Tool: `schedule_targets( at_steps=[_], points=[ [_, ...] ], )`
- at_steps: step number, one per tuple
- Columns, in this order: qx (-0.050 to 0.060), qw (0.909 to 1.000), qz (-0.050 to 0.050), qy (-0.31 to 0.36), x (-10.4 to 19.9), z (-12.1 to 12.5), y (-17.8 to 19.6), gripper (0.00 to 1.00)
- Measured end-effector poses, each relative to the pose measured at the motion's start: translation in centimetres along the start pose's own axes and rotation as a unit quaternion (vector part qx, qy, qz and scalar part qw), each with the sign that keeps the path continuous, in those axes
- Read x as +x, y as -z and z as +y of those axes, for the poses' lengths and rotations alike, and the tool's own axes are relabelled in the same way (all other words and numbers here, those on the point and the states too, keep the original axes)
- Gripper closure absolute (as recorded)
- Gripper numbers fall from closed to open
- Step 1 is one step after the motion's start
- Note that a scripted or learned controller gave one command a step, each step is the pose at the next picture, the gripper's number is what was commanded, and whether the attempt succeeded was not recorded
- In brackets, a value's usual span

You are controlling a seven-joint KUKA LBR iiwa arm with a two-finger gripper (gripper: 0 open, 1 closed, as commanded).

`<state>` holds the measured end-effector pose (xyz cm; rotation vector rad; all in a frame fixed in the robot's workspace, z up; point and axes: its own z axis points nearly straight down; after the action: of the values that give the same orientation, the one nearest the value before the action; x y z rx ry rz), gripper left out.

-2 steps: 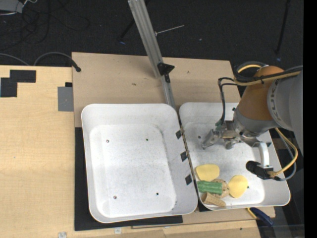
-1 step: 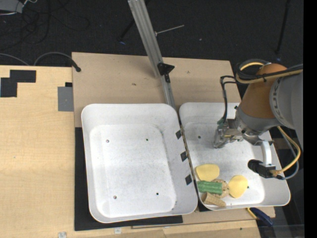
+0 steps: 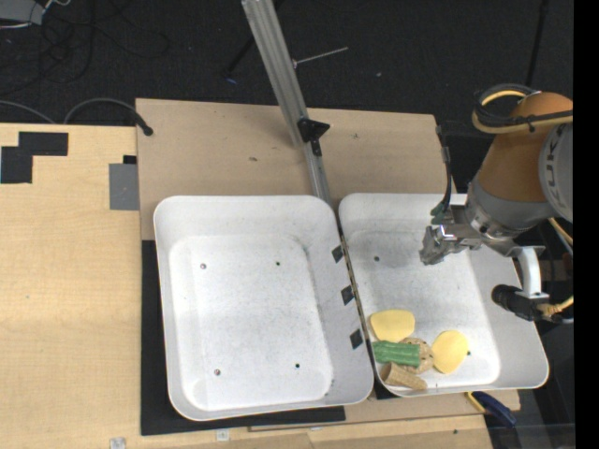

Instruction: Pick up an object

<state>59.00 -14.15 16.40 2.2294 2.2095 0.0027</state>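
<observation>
Several small objects lie at the near end of the right bin (image 3: pixel 473 293): a yellow piece (image 3: pixel 391 325), a second yellow piece (image 3: pixel 450 350), a green piece (image 3: pixel 397 352) and a tan piece (image 3: pixel 407 374) beneath them. My gripper (image 3: pixel 436 247) hangs over the middle of the right bin, well behind these objects and apart from them. I see nothing between its fingers.
The left bin (image 3: pixel 248 302) stands beside the right one, with black clips along the shared rim. A slanted metal rail (image 3: pixel 284 87) rises from behind the bins. The arm's orange band (image 3: pixel 524 152) sits over the right bin's far right side.
</observation>
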Motion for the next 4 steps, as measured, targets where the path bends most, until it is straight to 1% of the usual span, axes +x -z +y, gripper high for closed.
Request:
schedule_targets(
  at_steps=[1,2,3,4],
  points=[
    [0.0,1.0,0.0,0.005,0.5,0.7,4.7,1.0],
    [0.0,1.0,0.0,0.005,-0.2,0.9,9.1,1.0],
    [0.002,1.0,0.001,0.007,5.0,1.2,9.7,1.0],
    [0.004,1.0,0.002,0.007,11.1,0.6,8.6,1.0]
  ],
)
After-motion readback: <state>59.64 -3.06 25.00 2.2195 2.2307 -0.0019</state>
